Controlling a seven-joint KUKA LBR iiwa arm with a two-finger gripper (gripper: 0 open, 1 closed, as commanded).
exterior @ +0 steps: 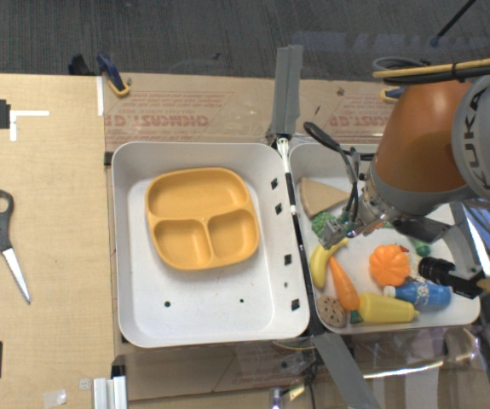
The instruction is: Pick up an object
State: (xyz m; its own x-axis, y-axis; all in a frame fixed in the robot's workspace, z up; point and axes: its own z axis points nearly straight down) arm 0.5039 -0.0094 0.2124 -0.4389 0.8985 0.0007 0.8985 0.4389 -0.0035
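Arm (432,135), grey with orange band, over right bin (466,313); gripper (347,226), finger state cannot be told, poised above banana (319,262) beside carrot (343,285); step judged: approach; next: descend, close on banana.

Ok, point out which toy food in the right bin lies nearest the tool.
The banana: its upper tip lies just under the tool, while the carrot and the orange pumpkin lie farther off.
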